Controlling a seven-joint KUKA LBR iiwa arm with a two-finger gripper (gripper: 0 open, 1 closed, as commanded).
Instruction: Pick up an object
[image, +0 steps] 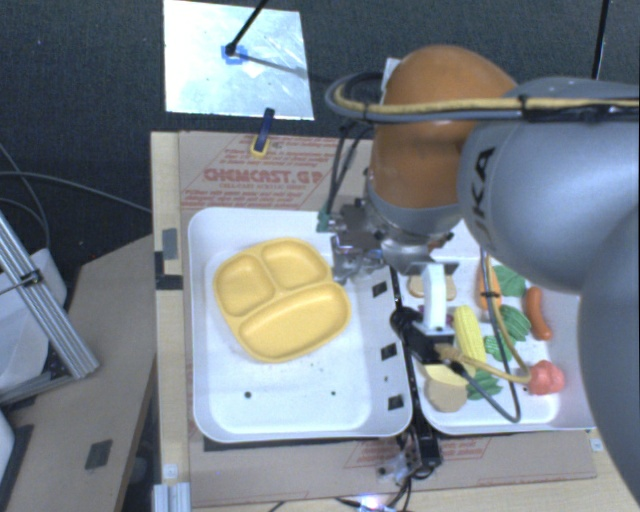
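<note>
Arm (560, 200) is closest to the lens, a big grey mass coming in from the right and covering the far right of the scene, orange band (440, 130) above the wrist. Pincer (352, 255) hangs low over the far part of the divide between the two bins, just beside the far right corner of the plate (282, 298); can't tell if it is spread or pressed together, or if it touches the plate, and nothing visible in it. Left bin (290, 410) holds only that yellow plate, three compartments, lying flat in the far half and a bit rotated. Right bin (500, 424) is partly hidden by the arm and holds toy food: corn (468, 335) upright in the view near the divide, tan piece (445, 388) just near of it, green leaves (515, 322) right of the corn, orange-red stick (538, 312) further right, pink ball (547, 377) at the near right. Both bins sit on cardboard (260, 175) with red print. Small blue and yellow item (263, 132) lies at the cardboard's far edge, shiny sheet (235, 60) beyond it. Tan table (90, 330) shows at the left.
</note>
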